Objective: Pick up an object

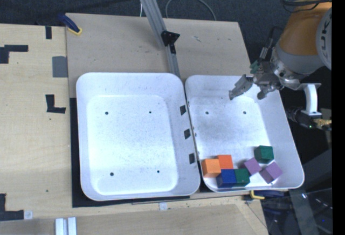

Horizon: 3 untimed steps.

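Note:
Several small blocks lie at the near end of the right bin [215, 99]: two orange blocks [218, 164], a blue block [228, 177], two green blocks [264, 153] and two purple blocks [270, 172]. My gripper [249, 90] hangs over the far right part of that bin, well away from the blocks. Its two fingers are spread apart with nothing between them.
The left bin [129, 131] sits beside the right one, with black clips along the shared rims. A grey metal pole [151, 5] slants across the bench behind the bins. A blue and yellow item [70, 23] lies at the far left.

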Each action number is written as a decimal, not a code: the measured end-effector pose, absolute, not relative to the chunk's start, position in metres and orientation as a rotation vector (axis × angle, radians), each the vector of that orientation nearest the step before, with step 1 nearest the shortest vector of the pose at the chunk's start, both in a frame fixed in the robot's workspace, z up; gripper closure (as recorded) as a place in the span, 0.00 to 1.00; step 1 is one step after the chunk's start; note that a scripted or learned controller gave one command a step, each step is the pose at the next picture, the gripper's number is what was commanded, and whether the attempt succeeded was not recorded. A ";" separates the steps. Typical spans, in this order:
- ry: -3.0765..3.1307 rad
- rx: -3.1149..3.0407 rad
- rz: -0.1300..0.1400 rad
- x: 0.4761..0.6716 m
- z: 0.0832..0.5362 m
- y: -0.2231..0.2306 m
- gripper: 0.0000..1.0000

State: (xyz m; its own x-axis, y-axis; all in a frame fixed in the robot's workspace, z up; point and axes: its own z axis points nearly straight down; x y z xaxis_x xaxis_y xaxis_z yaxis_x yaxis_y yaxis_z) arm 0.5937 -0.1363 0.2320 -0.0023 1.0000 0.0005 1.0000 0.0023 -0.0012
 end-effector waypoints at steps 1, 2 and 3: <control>-2.229 -2.225 -0.007 0.530 0.486 -0.130 0.00; -2.226 -2.206 0.007 0.595 0.378 -0.028 0.00; -2.212 -2.232 0.006 0.528 0.375 -0.130 0.00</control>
State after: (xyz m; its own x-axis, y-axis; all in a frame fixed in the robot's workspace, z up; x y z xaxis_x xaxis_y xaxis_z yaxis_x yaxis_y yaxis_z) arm 0.5282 -0.1301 0.3751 0.0089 1.0000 -0.0028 1.0000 -0.0089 -0.0023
